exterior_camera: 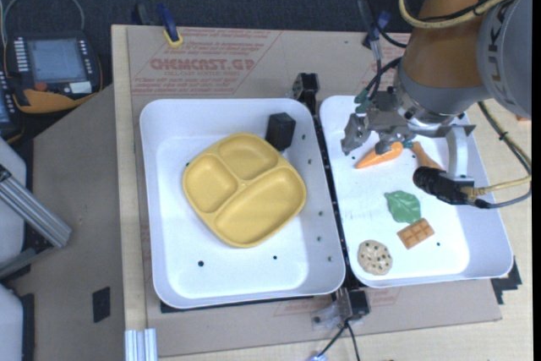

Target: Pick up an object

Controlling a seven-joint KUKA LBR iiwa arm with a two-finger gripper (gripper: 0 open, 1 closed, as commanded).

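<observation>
Right bin (473, 258): orange carrot (379, 155), tapered, beneath pincer (378, 134).

Two bins sit side by side on the tabletop (127, 182). In the left bin (161, 131) a divided plate (245, 190) lies in the middle, with a block (280, 129) behind it. In the right bin (482, 254), a carrot (380, 155) lies at the back, a leaf (403, 205) in the middle, and a waffle (415, 233) and a cookie (374, 257) toward the front.

Arm (461, 21) hides the right bin's (473, 254) far corner
</observation>
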